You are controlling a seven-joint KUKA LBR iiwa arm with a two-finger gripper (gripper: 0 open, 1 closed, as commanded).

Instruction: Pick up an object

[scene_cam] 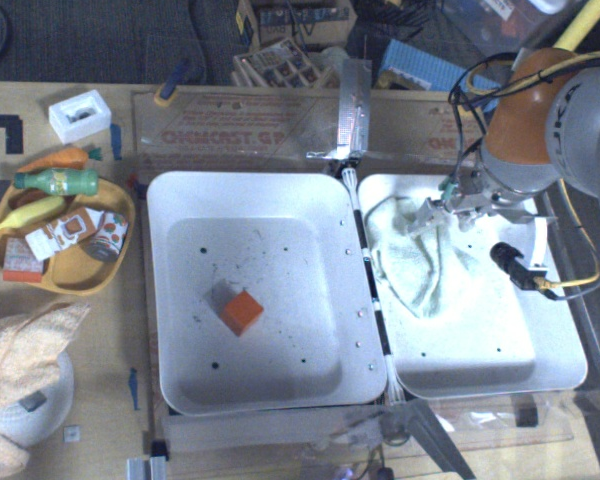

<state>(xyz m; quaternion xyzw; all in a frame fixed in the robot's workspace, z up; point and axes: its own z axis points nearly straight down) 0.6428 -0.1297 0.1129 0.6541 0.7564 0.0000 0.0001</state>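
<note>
An orange block (243, 311) lies in the left bin (180, 208), a little left of its middle. A pale, whitish-green cloth (417, 268) lies crumpled in the left half of the right bin (540, 358). My gripper (438, 211) is over the upper part of the right bin, on the cloth's top end. The cloth rises to a peak between the fingers and hangs down from there in a stretched fold. The gripper is shut on it.
A yellow bowl (100, 273) with toy food and a green bottle stands left of the bins. A white box (79, 115) lies at the far left, a beige cloth (25, 368) at the lower left. Cables hang beside the wrist (525, 263).
</note>
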